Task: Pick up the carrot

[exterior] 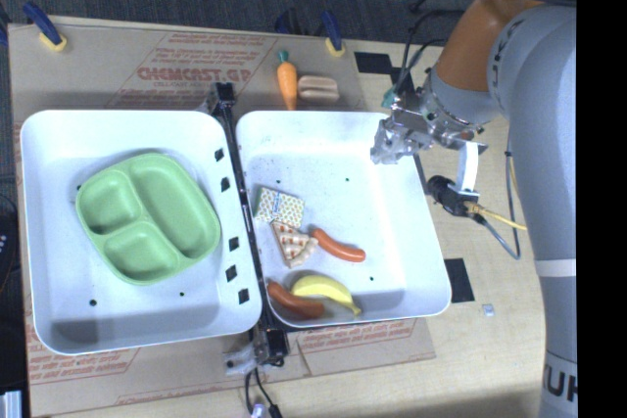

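Observation:
The carrot (286,81), orange with a green top, lies on the cardboard just behind the right bin (392,220), next to a small hot dog bun (317,89). My gripper (390,146) hangs over the right bin's back right corner, well to the right of the carrot and apart from it. Nothing shows between its fingers.
The right bin holds a cracker (279,206), a waffle piece (291,242), a sausage (338,246), a banana (325,291) and a second sausage (294,301). A green divided plate (147,215) lies in the left bin (59,308). Blue clamps (44,24) hold the cardboard's back edge.

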You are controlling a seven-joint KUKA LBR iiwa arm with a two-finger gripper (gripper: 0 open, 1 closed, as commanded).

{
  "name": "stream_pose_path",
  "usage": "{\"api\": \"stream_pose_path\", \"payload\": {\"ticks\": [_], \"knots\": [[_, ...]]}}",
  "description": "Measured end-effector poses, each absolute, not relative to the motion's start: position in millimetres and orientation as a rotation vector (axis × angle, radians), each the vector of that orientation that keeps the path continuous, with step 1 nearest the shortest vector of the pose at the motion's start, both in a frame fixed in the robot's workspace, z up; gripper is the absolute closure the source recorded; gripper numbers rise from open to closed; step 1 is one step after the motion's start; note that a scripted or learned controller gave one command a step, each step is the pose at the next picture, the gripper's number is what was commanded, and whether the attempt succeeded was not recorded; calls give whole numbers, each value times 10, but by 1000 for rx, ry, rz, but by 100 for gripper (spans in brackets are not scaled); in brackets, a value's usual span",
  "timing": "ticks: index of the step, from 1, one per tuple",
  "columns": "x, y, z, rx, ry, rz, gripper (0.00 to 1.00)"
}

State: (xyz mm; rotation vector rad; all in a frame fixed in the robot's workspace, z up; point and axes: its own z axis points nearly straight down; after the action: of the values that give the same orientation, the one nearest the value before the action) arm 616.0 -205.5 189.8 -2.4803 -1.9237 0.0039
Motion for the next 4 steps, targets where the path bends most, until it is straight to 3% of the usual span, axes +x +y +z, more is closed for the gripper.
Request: {"api": "stream_pose_path", "payload": {"ticks": [1,2,3,4], "knots": [[5401,-1194,1484,-2451,-1956,7,100],[5339,-1867,1675,-2363,-2066,3,100],[5004,-1966,1893,-2067,-2360,2,100],[4759,-1522,1881,-2299,-2133,4,100]]}}
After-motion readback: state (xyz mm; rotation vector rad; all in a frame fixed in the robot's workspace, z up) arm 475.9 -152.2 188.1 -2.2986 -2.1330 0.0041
